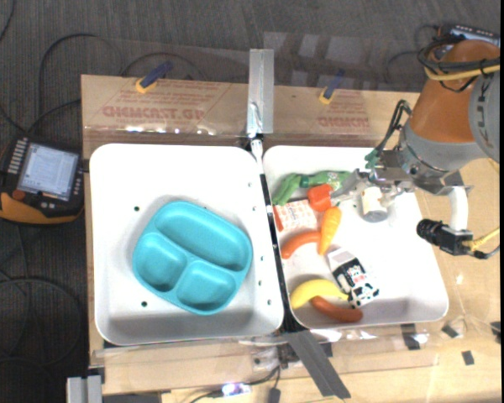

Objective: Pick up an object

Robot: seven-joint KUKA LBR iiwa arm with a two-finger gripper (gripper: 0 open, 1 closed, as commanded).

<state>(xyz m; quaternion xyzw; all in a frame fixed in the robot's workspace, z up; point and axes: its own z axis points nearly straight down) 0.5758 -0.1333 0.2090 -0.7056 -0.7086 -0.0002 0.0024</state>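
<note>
My gripper (372, 198) hangs over the upper middle of the right bin (407, 263), just right of the toy foods. Closest to it are a green leafy piece (307, 180) and a small red-orange piece (319, 196). Below them lie a red-and-white carton (294, 217), a carrot (328, 227) and an orange sausage (300, 242). Further toward the front are a black-and-white cow-pattern carton (353, 277), a banana (313, 290) and a red sausage (336, 311). Nothing visibly hangs from the gripper.
The left bin (118, 183) holds a teal divided plate (193, 254). A metal divider (260, 99) stands at the back between the bins. The right part of the right bin is bare white floor. A control pendant (38, 179) lies off the bench at the left.
</note>
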